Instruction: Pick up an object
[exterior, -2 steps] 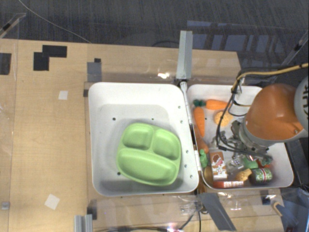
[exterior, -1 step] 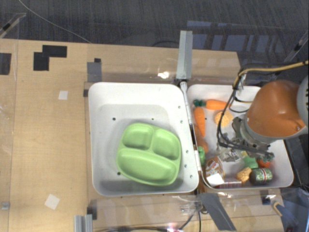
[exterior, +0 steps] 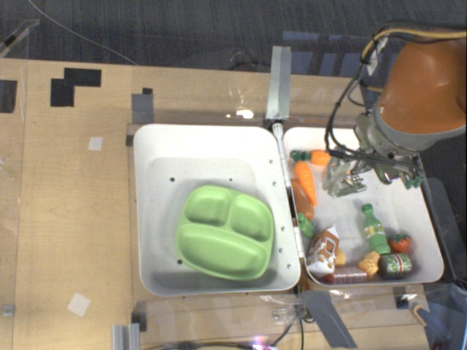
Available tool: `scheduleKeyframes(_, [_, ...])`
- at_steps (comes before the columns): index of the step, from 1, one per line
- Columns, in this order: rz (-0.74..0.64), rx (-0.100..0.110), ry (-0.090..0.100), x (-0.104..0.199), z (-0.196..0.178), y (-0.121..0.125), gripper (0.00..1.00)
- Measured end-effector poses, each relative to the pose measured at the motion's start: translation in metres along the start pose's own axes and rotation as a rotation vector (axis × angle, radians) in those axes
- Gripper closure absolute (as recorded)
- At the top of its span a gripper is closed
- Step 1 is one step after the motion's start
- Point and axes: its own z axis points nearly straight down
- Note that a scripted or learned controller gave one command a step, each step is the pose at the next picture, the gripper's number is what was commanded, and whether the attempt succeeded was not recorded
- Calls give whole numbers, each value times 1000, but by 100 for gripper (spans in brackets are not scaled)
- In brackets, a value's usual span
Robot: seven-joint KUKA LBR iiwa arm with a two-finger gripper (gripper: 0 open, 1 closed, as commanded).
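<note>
My gripper point(exterior: 348, 181) hangs low over the upper middle of the right bin point(exterior: 427, 217), under the orange-banded wrist point(exterior: 423, 86). Just left of it lie a long carrot point(exterior: 305, 184) and a short carrot point(exterior: 317, 156) by the bin's left wall. Below and to the right of the gripper stands a green bottle point(exterior: 374, 230). A red tomato point(exterior: 399, 243), a dark can point(exterior: 394, 266), a brown-and-white carton point(exterior: 326, 248) and a small yellow piece point(exterior: 369, 263) crowd the bin's near edge. I see nothing held in the gripper.
The left bin point(exterior: 168, 152) holds a green divided plate point(exterior: 226, 232). A metal divider post point(exterior: 277, 86) stands between the bins at the back. Black cables point(exterior: 343, 111) loop from the wrist over the right bin.
</note>
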Motion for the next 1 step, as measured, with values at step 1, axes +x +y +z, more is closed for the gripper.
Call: scheduleKeyframes(1, [-194, -4, 10, -41, -30, -43, 100])
